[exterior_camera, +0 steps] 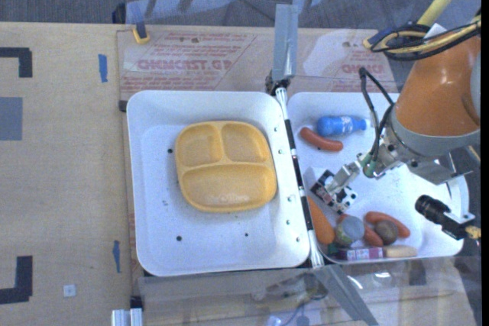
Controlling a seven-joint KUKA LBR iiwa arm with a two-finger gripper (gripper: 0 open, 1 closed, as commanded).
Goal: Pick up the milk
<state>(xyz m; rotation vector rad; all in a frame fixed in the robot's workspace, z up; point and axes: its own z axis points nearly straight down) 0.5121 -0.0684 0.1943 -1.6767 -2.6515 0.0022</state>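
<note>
The milk (341, 124) is a small blue bottle with a white end. It lies on its side near the back of the right bin (428, 252). My gripper (335, 190) hangs low over the middle of that bin, in front of the bottle and apart from it. Its fingers point down toward the bin's left wall. They stand open with nothing between them. A red sausage (321, 140) lies between the bottle and the gripper.
An orange carrot (321, 221) lies by the divider just below the gripper. A grey can (351, 228), two more sausages (386, 225) and a pale stick (382, 252) crowd the right bin's front. A yellow divided plate (226, 164) sits in the left bin (153, 240).
</note>
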